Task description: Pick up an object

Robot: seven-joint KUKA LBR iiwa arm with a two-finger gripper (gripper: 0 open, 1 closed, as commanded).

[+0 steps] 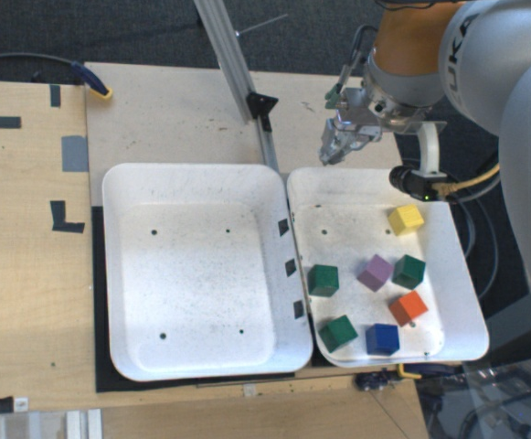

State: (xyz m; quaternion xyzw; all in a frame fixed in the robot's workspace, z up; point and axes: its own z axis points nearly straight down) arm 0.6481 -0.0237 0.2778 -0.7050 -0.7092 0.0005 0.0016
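Observation:
The right bin holds several small blocks: a yellow one near its far right, a purple one, a dark green one, another green one, an orange one, a third green one and a blue one by the near rim. My gripper hangs raised over the far left corner of that bin, well apart from all the blocks. I see no block at its tip.
The left bin lies beside the right one, and they meet along a middle rim. A slanted metal bar crosses the bench behind the bins. A cable hangs off the wrist at the right.

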